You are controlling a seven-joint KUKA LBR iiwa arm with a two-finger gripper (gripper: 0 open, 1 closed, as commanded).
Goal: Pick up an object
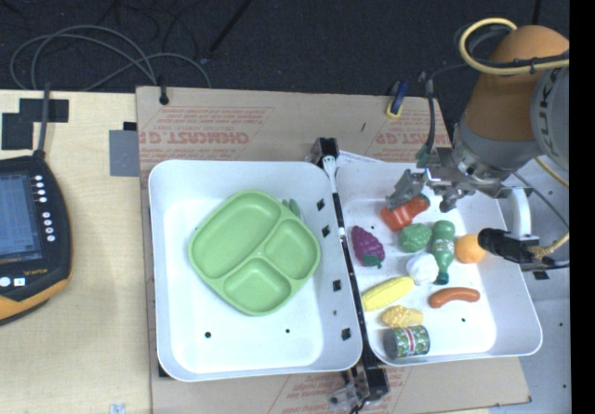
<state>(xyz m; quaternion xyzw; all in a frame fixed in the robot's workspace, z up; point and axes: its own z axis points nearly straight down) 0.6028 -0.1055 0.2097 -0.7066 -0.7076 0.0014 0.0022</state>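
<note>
The right bin holds several toy foods. A red-orange pepper lies at its back left. Just above and behind the pepper hangs my gripper, open, its fingers spread either side and nothing held between them. Nearby lie a purple eggplant, a green vegetable, an orange, a red sausage, a corn cob and a small can.
The left bin holds a green divided plate. A ridge separates the two bins. A black clamp on the arm's side reaches over the right bin's edge. A tablet controller lies at the far left.
</note>
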